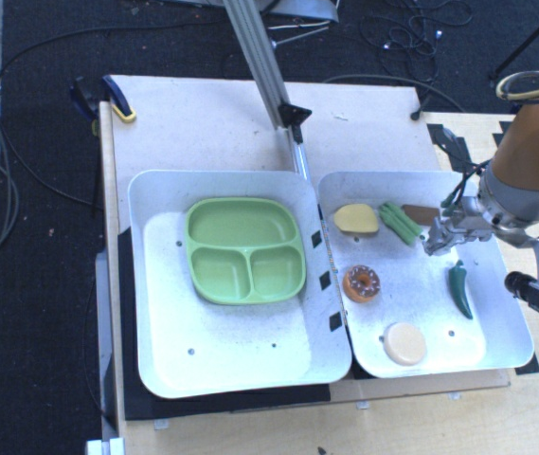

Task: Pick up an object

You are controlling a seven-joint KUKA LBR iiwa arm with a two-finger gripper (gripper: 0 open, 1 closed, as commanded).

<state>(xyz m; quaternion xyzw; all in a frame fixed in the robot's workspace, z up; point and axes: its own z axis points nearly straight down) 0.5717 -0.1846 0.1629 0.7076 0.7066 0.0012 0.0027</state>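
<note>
- Left bin (155, 254): you are looking at a smooth green three-compartment tray (246, 250) with rounded corners.
- Right bin (496, 344): it is holding a yellow rounded piece (355, 219), a ribbed green piece (400, 223), a glazed doughnut (361, 282), a slim green pepper (459, 290) and a cream disc (405, 342).
- Gripper (437, 240): it is hovering just beside the ribbed piece; whether its jaws are apart or together cannot be told.
- No legible writing.

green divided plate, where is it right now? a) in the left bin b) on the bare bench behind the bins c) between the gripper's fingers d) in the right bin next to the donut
a: the green divided plate lies flat in the left bin, while the donut sits across the divide in the right bin, where the gripper also is.
</note>
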